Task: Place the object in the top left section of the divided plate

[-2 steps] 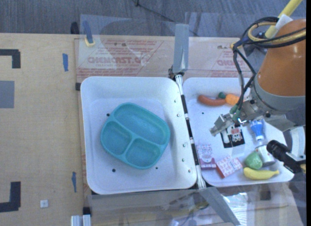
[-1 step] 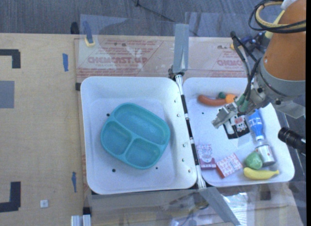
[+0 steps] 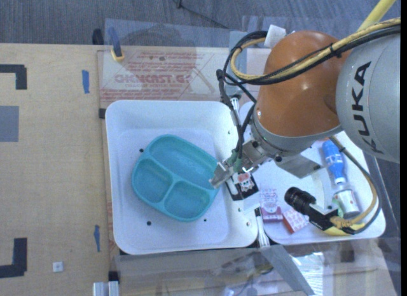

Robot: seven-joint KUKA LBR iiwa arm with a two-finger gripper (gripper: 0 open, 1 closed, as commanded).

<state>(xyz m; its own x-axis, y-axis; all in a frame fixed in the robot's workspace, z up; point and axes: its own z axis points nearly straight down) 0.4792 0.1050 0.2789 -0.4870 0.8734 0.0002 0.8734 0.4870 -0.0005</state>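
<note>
Gripper sits low over the right rim of the teal three-section plastic plate, just left of centre frame. How far it stands open cannot be read from this angle. Directly below-right of it lies a small black-and-white item with red marks, over the join between the two bins; whether it is gripped or merely underneath cannot be told, and it is too small to give its long axis. The grey arm with the orange band comes in from the upper right, wrist bent down and to the left, and covers much of the right bin. Plate: one, lying flat in the left shallow white bin, towards its centre. Its long axis runs from upper left to lower right at a shallow slant. The single large section lies along the upper-right side, and the two smaller sections sit side by side along the lower-left side; all three look bare. Right shallow white bin, count of loose things visible: one blue-and-white tube, one short pale cylinder with a green label just below it, two red-and-white packets near the lower left corner. Bins: two, on a pale wooden bench.
</note>
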